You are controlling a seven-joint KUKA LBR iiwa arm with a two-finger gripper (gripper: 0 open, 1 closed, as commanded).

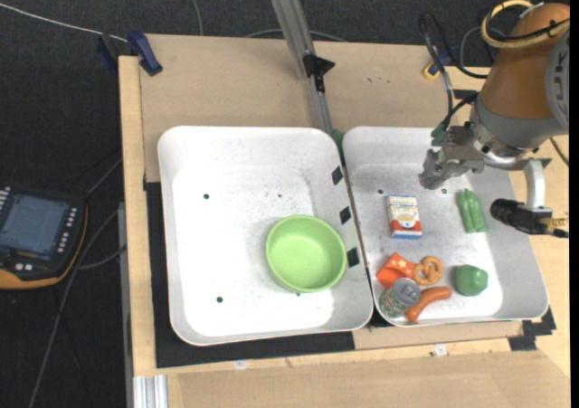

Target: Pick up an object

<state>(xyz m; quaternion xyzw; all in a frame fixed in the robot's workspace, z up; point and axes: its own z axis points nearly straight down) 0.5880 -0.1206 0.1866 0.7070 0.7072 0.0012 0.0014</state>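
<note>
The right bin (371, 153) holds a small white carton (404, 216) with a blue base, a green cylinder (469, 211), a green round fruit (470, 279), a pretzel (430, 268), an orange piece (395, 267), a red sausage (427, 301) and a grey round lid (402, 292). A light green bowl (306, 252) sits in the left bin (217, 171). My gripper (438, 175) hangs over the upper part of the right bin, above and right of the carton, left of the green cylinder. Nothing shows between its fingers.
A metal pole (294, 26) slants down from the top to the seam between the bins. Cables and a clamp (434, 53) lie behind the right bin. A black fitting (516, 213) juts from the arm over the bin's right side. A teach pendant (36, 234) lies at far left.
</note>
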